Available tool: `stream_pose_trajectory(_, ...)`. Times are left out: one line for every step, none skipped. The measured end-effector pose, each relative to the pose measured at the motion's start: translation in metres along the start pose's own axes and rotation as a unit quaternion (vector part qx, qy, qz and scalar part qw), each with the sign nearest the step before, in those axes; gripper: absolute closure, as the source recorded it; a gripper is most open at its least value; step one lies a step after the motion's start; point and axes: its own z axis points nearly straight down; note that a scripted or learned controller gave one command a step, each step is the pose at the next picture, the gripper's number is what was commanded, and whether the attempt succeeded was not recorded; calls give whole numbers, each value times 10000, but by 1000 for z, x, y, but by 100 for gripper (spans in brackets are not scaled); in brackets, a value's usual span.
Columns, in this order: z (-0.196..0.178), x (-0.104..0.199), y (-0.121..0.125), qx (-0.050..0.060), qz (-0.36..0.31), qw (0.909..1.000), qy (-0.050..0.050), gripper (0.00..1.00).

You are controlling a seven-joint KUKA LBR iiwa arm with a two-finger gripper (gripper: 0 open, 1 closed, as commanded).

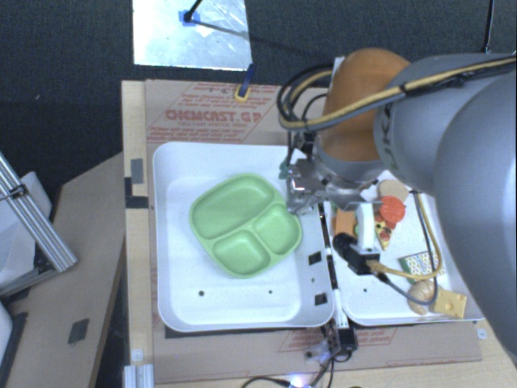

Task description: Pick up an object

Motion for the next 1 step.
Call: stream_pose_trajectory(-20,3,0,-13,-15,10000,7,100)
